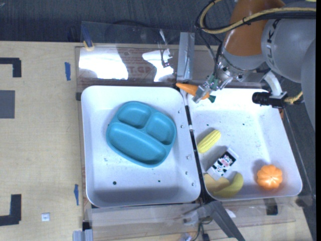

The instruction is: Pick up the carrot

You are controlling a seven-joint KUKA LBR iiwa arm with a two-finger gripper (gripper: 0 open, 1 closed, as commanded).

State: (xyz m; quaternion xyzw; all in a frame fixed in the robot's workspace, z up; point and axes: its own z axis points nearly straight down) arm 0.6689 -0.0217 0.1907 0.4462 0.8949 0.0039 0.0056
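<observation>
The carrot (187,88) is a small orange toy with a green top, lying level over the back rim where the two bins meet. My gripper (204,92) reaches down from the upper right and is shut on the carrot. The orange body sticks out to the left of the fingers (200,90) and the green top pokes out to their right. The carrot's middle is hidden by the fingers.
A blue divided plate (142,133) lies in the left bin (95,149). The right bin (251,114) holds a corn cob (208,140), a black-and-white packet (223,163), a banana (226,185) and a tangerine (270,176). A clear panel stands behind the bins.
</observation>
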